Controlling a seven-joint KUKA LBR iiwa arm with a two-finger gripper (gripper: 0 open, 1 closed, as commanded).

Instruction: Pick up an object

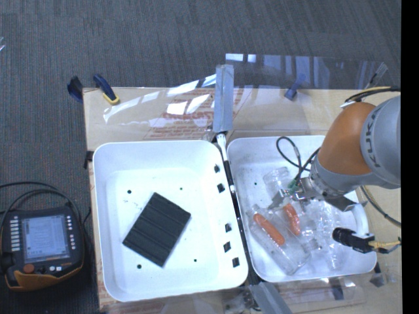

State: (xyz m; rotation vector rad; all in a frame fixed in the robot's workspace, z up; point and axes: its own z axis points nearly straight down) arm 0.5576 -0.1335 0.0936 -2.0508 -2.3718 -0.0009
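Hand [292,195] — fingertips lost among clear plastic items [308,241]; grip state undeterminable. Arm [366,146] cut by the right edge. Right bin [243,150] — partly covered by the arm. Clear items' outlines were indistinct against the white floor. Tabletop [137,113] blurred by glare.

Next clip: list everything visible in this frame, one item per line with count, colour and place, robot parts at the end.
Bins: 2, white, side by side on the bench; left bin, right bin.
Ridged slab: 1, black, flat in the left bin, lying at an angle.
Sausage-shaped pieces: 2, orange-red, in the right bin; one lower left, one nearer the arm.
Clear plastic items: count unclear, transparent, heaped in the right bin.
Clamps: 2, blue and yellow, at the bench's far left corner.
Clear sheet: 1, transparent, standing behind the bins.
Teach pendant: 1, dark with orange trim, on the floor at left.
Arm: 1, grey with orange band, over the right bin.
Pincer: 1, dark, low among the clear items.
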